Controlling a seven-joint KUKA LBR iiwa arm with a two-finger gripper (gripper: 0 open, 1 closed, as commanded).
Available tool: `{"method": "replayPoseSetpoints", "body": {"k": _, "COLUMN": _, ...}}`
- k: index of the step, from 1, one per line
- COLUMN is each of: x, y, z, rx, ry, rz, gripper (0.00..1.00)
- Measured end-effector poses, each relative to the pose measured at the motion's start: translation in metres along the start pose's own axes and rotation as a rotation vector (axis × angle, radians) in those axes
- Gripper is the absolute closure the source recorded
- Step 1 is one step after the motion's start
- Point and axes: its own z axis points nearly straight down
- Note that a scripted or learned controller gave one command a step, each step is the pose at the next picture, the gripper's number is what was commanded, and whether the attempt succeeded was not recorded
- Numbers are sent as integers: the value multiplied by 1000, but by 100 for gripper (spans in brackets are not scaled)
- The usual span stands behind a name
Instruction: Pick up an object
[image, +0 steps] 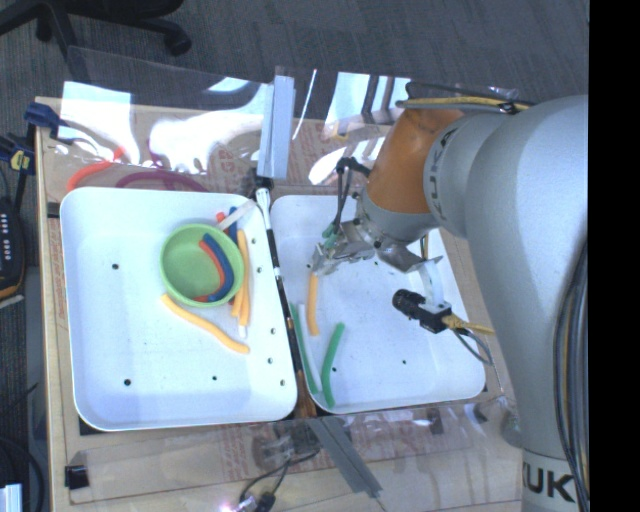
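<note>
Orange stick (313, 305) lies just below the fingers (330, 250); their state unclear.

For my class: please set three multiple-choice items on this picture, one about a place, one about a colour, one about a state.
1. Where does the green bowl sit?
A. left bin
B. right bin
C. bench

2. What colour is the short stick below the gripper?
A. blue
B. orange
C. white

3. How does the green bowl stand?
A. overturned
B. on edge
C. upright, mouth up

Key: 1 A, the left bin surrounds it. 2 B, it is orange against the right bin. 3 C, its inside shows, with coloured pieces in it.
</note>
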Motion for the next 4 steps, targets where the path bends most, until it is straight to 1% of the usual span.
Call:
{"method": "replayPoseSetpoints", "body": {"k": 1, "x": 0, "y": 0, "z": 0, "rx": 0, "ry": -1, "rz": -1, "gripper": 0}}
{"method": "replayPoseSetpoints", "body": {"k": 2, "x": 5, "y": 4, "z": 30, "rx": -7, "ry": 7, "rz": -63, "gripper": 0}}
{"method": "replayPoseSetpoints", "body": {"k": 3, "x": 5, "y": 4, "z": 19, "rx": -6, "ry": 5, "rz": -67, "gripper": 100}}
{"method": "replayPoseSetpoints", "body": {"k": 4, "x": 4, "y": 4, "z": 19, "rx": -6, "ry": 5, "rz": -67, "gripper": 0}}
